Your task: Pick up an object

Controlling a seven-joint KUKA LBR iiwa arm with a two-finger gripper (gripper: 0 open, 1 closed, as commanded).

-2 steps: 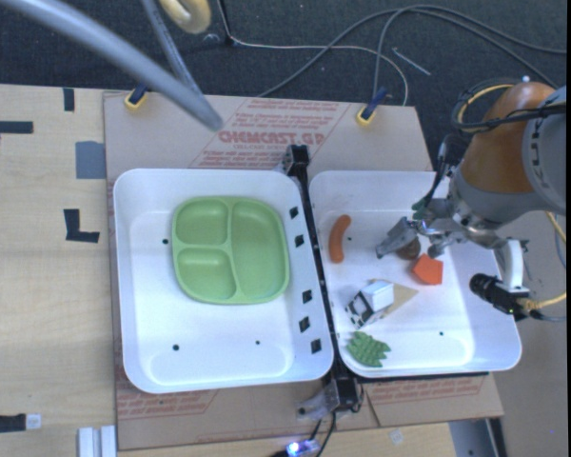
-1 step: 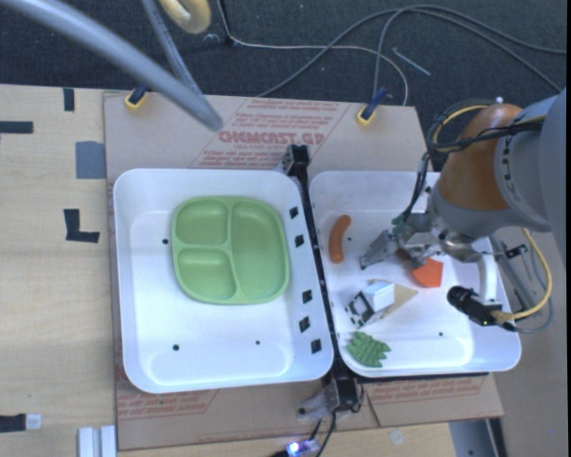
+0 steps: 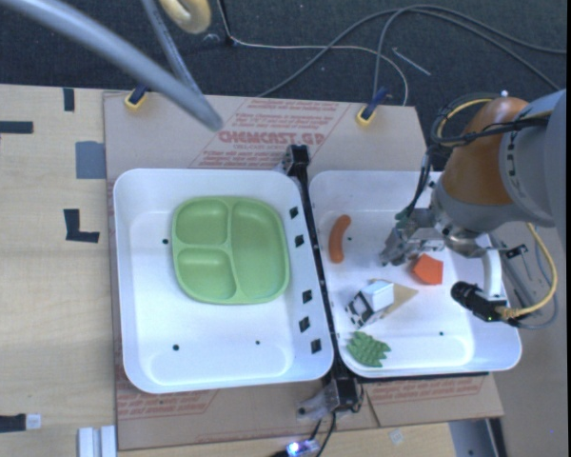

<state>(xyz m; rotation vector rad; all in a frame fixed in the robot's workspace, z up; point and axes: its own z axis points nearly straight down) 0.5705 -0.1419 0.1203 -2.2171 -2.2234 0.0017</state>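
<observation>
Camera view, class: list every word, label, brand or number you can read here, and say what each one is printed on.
"CHEMCAST GP": red print on the brown cardboard sheet under the two white bins, partly crossed by a grey bar.
Smaller red lines above and below that name on the same sheet: too small and blurred to read.
Small box in the right bin: dark marks on its face, too small to read.

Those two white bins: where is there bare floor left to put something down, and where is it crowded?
Left bin: roomy strip along the near edge below the green plate, plus a narrow margin left of it. Right bin: bare far corner above the sausage, and the near right corner. Its middle is crowded, where the gripper, orange block, wedge and green leaf lie close together.
</observation>
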